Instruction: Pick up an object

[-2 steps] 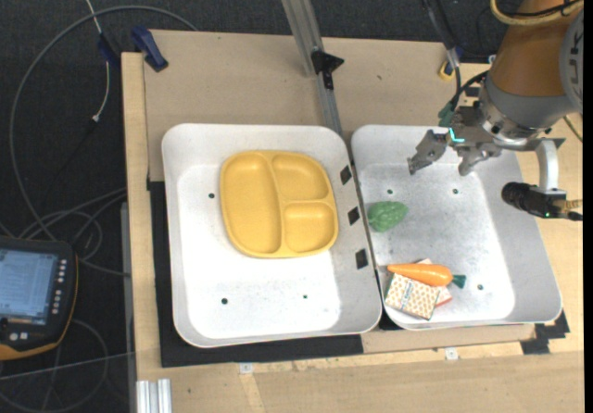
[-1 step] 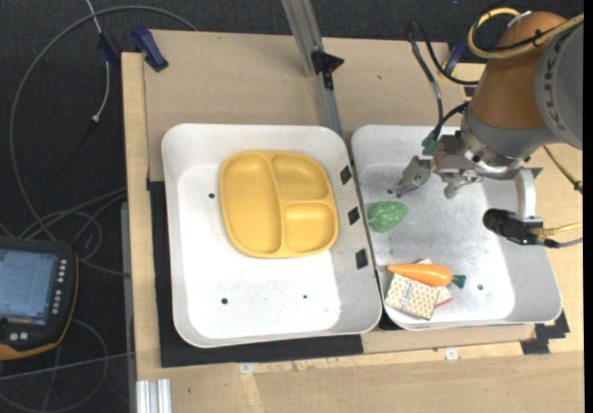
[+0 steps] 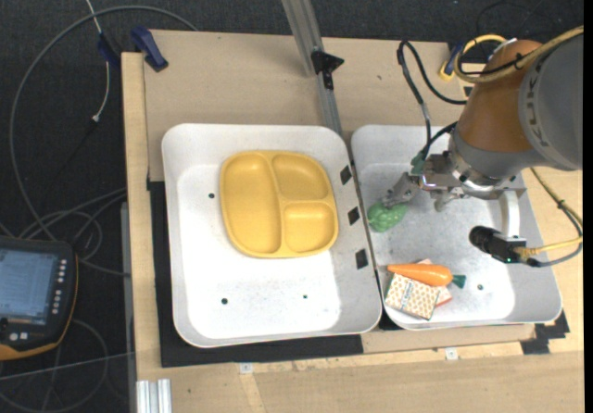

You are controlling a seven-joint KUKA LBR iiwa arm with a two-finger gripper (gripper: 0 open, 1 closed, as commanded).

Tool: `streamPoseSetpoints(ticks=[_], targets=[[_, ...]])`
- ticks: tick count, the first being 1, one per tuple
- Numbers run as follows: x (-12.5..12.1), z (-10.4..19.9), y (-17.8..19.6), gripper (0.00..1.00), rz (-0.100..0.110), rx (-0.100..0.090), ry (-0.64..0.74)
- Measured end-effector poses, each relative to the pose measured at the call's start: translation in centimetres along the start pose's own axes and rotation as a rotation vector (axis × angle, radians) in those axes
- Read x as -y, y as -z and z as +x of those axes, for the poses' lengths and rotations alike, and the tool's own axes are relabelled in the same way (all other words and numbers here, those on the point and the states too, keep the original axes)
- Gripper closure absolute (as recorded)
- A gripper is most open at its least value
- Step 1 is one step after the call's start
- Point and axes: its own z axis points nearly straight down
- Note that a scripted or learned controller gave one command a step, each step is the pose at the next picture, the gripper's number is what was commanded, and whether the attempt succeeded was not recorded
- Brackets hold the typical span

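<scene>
Green object [image 3: 386, 215] perhaps touching gripper [image 3: 405, 191]

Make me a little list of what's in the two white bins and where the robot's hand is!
left bin: yellow tray with three compartments
right bin: green toy, carrot, patterned packet
carrot and packet: touching, near the bin's front edge
gripper: over the right bin, just above the green toy
holding anything: cannot tell
</scene>
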Motion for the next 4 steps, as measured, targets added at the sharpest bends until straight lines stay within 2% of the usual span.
streamPoseSetpoints(ticks=[1, 2, 3, 4], targets=[[-0.9, 0.1, -1.7, 0.00, -0.018, -0.002, 0.001], [-1.0, 0.1, -0.5, 1.00, -0.022, -0.001, 0.002], [-1.5, -0.9, 4.7, 1.00, -0.002, 0.003, 0.002], [-1.7, -0.9, 10.1, 1.00, -0.004, 0.002, 0.003]])
